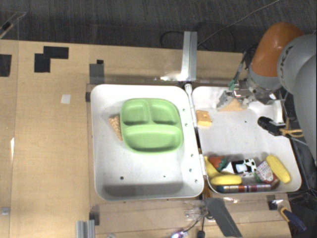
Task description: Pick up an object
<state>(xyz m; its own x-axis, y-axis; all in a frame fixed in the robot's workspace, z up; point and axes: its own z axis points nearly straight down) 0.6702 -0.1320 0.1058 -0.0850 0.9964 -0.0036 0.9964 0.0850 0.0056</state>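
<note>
Gripper: we see the grey two-finger gripper (229, 99) low over the far edge of the right white bin (247, 138); we cannot tell how its jaws stand or whether it holds anything.
Nearest object: a small tan, bread-like block (203, 118) lies near the right bin's far left corner, apart from the gripper.
Near edge of right bin: we count a yellow plastic corn cob (278, 168), a yellow banana (224, 179) and a clutter of small coloured items (246, 168).
Left bin: a green compartment tray (150, 124) sits across the far half of the left white bin (143, 180), with a tan waffle-patterned piece (115, 126) touching its left edge.
</note>
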